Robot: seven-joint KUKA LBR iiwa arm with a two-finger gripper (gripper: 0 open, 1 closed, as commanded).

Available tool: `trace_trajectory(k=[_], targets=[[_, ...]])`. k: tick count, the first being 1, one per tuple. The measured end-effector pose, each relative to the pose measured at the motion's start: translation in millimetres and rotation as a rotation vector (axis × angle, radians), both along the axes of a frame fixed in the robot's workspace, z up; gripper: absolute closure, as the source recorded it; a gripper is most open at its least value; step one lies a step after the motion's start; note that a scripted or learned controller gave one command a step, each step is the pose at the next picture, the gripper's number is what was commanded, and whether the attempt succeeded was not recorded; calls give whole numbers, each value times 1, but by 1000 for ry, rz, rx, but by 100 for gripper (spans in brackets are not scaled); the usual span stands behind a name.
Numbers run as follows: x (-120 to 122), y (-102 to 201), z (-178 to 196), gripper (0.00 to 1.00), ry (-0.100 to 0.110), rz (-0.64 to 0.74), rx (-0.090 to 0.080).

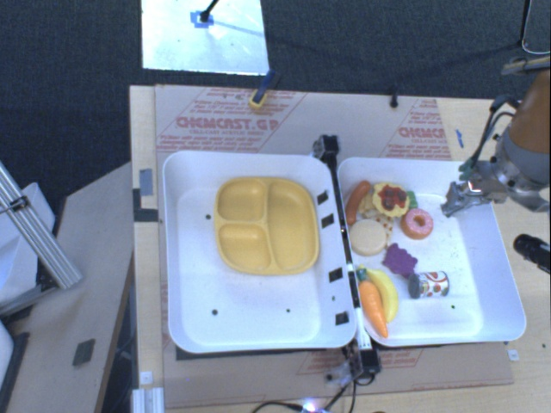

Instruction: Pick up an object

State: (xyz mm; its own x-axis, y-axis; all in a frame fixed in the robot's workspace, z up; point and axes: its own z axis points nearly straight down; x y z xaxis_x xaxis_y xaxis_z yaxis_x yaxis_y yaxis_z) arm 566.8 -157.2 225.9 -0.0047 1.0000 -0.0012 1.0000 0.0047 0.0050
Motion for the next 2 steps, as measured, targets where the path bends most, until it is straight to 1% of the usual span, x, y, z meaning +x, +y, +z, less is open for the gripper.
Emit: trace_trajectory(k=[2], targets=[[23, 107, 14, 100, 2, 6, 3]])
